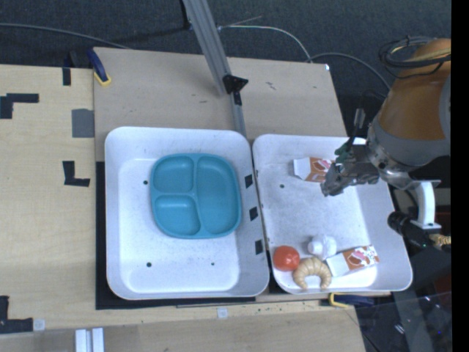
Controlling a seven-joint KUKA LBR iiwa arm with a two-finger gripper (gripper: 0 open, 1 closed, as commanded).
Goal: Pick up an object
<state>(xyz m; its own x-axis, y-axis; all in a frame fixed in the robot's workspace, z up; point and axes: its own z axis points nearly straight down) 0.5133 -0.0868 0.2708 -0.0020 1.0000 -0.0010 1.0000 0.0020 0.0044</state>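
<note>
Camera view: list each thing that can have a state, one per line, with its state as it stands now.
Teal three-compartment plate: lying flat in the left white bin, nothing on it.
Red-and-white packet: flat in the right white bin, near the gripper.
Second red-and-white packet: flat, near edge.
Red ball: resting beside the croissant.
Tan croissant: lying near the edge.
Small white object: resting above the croissant.
Gripper: low over the right bin.

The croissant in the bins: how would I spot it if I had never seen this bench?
Look at the right-hand white bin, the one without the blue divided plate. Go to its near edge, where several small things are clustered. The croissant is the curved, golden-brown pastry there, between a round red ball and a white-and-red packet.
</note>
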